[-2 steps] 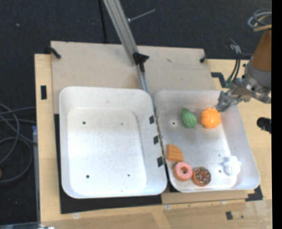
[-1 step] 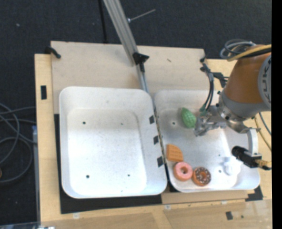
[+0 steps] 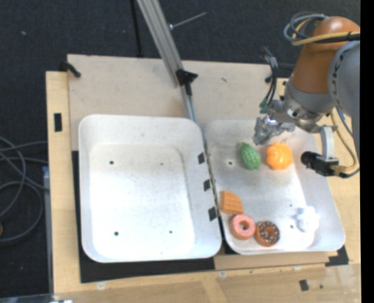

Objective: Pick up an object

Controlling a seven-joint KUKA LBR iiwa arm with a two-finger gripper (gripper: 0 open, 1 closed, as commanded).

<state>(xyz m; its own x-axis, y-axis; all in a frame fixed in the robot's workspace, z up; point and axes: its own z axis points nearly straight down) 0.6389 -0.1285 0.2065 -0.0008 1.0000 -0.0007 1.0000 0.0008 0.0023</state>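
Observation:
My gripper point(image 3: 263, 133) hangs over the back of the right bin point(image 3: 228, 134), reaching in from the right under the orange wrist band. Just below it lie a green bumpy object point(image 3: 250, 156) and an orange round object point(image 3: 278, 156), side by side. The fingertips stand close above the green object's upper right and sit between the two objects' tops. Nothing shows between the fingers. Toward the front of the same bin are an orange wedge point(image 3: 231, 202), a pink doughnut point(image 3: 242, 226), a brown sprinkled doughnut point(image 3: 267, 233) and a small white object point(image 3: 307, 219).
The left bin point(image 3: 143, 188) lies next to the right one, joined by dark clips along the shared wall. A slanted metal pole point(image 3: 165, 40) rises behind the bins. Cables trail off the bench at the left.

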